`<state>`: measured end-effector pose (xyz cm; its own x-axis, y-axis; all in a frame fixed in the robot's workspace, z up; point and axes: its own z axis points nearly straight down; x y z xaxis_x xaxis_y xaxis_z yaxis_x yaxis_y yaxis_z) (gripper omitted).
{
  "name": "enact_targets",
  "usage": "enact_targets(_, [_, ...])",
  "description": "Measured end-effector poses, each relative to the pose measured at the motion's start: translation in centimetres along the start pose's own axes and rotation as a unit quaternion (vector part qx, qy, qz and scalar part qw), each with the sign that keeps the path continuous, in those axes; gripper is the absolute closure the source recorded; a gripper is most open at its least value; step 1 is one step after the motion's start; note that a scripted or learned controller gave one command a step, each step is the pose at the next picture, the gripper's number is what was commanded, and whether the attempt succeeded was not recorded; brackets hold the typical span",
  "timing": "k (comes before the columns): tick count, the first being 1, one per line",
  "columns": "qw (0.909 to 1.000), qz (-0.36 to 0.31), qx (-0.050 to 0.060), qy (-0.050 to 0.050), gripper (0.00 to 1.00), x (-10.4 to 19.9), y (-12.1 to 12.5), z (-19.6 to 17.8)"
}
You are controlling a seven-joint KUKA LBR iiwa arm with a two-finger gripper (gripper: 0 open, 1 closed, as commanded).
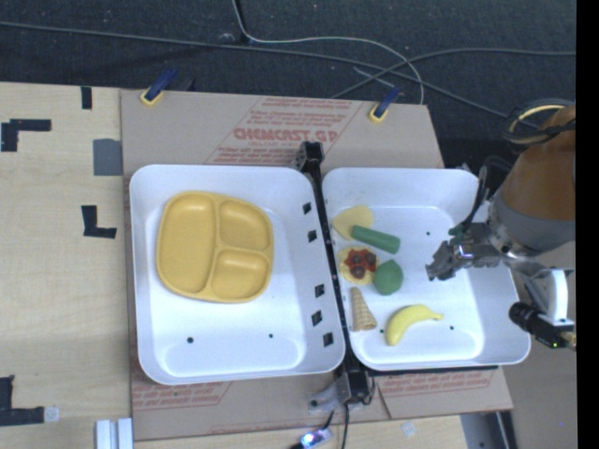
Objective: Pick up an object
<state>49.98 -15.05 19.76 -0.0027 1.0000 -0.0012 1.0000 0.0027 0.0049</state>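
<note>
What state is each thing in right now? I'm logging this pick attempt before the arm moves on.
Yellow divided plate: flat in the left bin, right side up.
Banana: lying in the right bin, untouched.
Green cucumber: lying flat.
Green ball: resting beside the red piece.
Cone: lying on its side.
Pincer: over the right bin, holding nothing visible.

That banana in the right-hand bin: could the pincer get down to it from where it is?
Probably yes. The banana lies apart from the other toys, on bare bin floor, with nothing between it and the pincer hovering nearby.
</note>
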Motion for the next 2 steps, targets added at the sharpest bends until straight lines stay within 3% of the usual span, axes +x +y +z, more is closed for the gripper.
enact_targets(1, [1.0, 0.001, 0.001, 0.0, 1.0, 0.0, 0.1, -3.7])
enact_targets(2, [1.0, -0.002, 0.003, 0.001, 1.0, 4.7, 2.5, -2.6])
